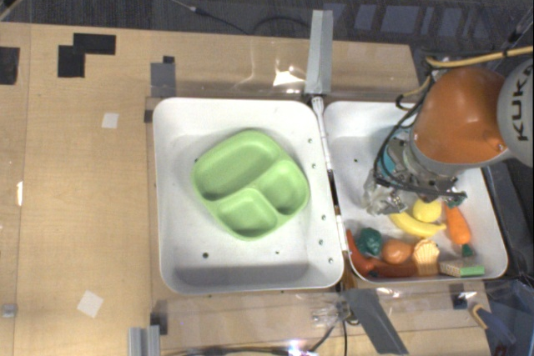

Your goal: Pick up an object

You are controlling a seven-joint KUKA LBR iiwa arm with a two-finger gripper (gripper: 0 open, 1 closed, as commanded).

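Arm: the grey KUKA arm with its orange band point(457, 117) reaches in from the right and hangs over the right white plastic bin point(350, 137).
Tool: the metal 2-finger tool point(392, 194) sits low in that bin, just above the pile of toy food; whether it is open or closed cannot be told, because the wrist covers it from above, and nothing can be seen held in it.
Task's thing: no single object is named, so any piece in the pile will do; all lie crowded in the near end of the right bin.
Nearest candidates: the yellow plastic banana point(415, 223) lies just below the tool, with a round yellow lemon-like piece point(428, 211) touching it.
Others: an orange plastic carrot point(457, 225), a dark green rounded toy vegetable point(370, 241), a brown-orange egg-shaped piece point(398, 251) and a pale flat block with a green edge point(463, 268) sit close together towards the bin's near wall.
Left bin: the left white bin point(175, 254) holds a light green 3-compartment plastic plate point(250, 183), well apart from the tool.
Step in hand: judged as the descent onto the pile.
Doing it well: aim at 1 piece only, probably the banana across its narrow width, and lift straight up so neighbours are not dragged.
Risk: the rounded toys may roll or slip out.
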